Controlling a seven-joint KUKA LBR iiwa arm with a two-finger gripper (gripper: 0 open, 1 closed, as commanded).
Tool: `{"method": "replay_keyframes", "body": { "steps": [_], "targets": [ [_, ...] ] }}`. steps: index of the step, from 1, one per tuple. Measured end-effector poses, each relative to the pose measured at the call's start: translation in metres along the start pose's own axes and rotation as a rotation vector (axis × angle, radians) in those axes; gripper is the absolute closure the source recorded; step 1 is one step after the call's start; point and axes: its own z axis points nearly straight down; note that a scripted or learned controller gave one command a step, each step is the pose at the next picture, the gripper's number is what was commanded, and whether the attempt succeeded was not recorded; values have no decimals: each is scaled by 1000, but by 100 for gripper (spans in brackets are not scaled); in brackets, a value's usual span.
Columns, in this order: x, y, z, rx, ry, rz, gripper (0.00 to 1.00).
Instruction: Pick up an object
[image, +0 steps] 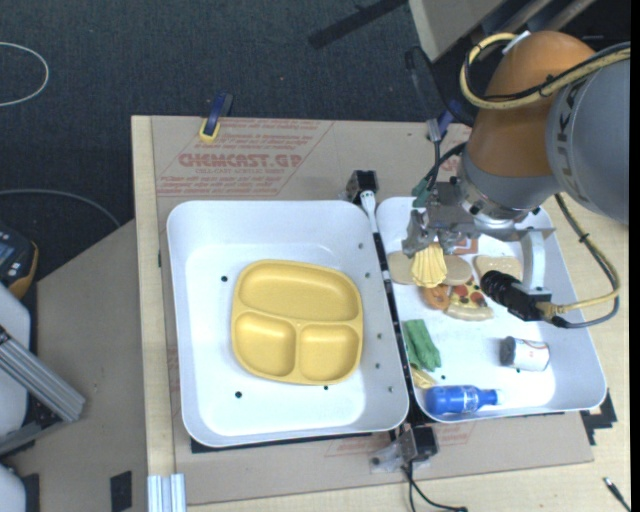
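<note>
Hovering at twelve o'clock in the right bin (585, 370): gripper (432, 243), grip state impossible to tell, just above a ridged yellow chip (429, 265). Best descending straight, centred, clear of pizza slice (462, 297) at four o'clock.

Bright, even overhead light, soft shadows, mild glare on the white bins (190, 240), slightly soft focus.

1. Fixed above the bench (250, 150), looking down at a slant.
2. Far enough back to take in both white bins whole: left bin (190, 330), right bin (575, 375).
3. Dark floor along the top and left edges.
4. Arm (540, 110) entering from the right, large at the upper right corner.
</note>
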Motion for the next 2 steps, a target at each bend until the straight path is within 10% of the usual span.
{"method": "replay_keyframes", "body": {
  "steps": [2],
  "targets": [
    [24, -5, 13, 9, -1, 8, 100]
  ]
}}
